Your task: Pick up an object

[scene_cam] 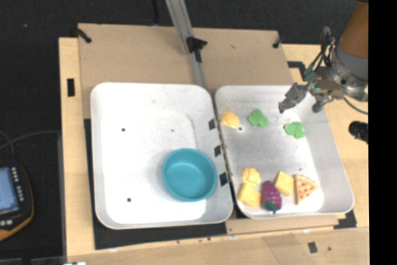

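My gripper [304, 100] hangs over the far right corner of the right bin [322, 139], open, with nothing between its fingers. Just below it in the view lies a green toy [294, 129]; a second green toy [258, 118] and a small yellow piece [231, 120] lie further left. Along the bin's near edge sit two yellow blocks [250, 186], a purple bunch of grapes [271, 195], a yellow wedge [284, 183] and a pizza slice [304, 187].
The left bin [124, 133] holds a blue bowl [188, 174] near its front right. A slanted metal pole [177, 6] rises from behind the bins' shared wall. A handheld controller [12, 195] lies at the far left.
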Motion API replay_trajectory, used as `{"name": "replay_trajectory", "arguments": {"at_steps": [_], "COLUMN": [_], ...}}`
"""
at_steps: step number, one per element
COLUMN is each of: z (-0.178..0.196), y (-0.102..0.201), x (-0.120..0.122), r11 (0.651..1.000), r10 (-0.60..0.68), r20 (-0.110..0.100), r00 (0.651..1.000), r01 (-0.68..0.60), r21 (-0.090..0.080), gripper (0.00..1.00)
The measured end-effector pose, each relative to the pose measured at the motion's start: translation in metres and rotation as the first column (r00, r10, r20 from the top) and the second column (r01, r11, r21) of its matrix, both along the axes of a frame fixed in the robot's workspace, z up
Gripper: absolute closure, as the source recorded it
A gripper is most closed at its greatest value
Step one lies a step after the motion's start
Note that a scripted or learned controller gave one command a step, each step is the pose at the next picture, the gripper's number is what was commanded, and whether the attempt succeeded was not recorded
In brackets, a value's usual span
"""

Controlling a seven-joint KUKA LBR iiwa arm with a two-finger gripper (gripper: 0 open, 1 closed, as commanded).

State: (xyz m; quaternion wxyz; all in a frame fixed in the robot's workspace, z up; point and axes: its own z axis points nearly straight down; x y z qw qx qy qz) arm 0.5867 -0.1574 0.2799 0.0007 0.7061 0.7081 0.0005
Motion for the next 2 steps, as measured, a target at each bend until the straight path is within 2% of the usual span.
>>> {"name": "replay_trajectory", "arguments": {"at_steps": [1,2], "z": [0.0,-0.059], "y": [0.0,0.007], "x": [0.0,0.001], "r11": [1.0,1.0], "r10": [0.0,-0.002], "r20": [0.0,-0.006], "r00": [1.0,1.0], "r01": [0.0,0.002], "r21": [0.0,-0.001], "gripper": [0.0,0.0]}}
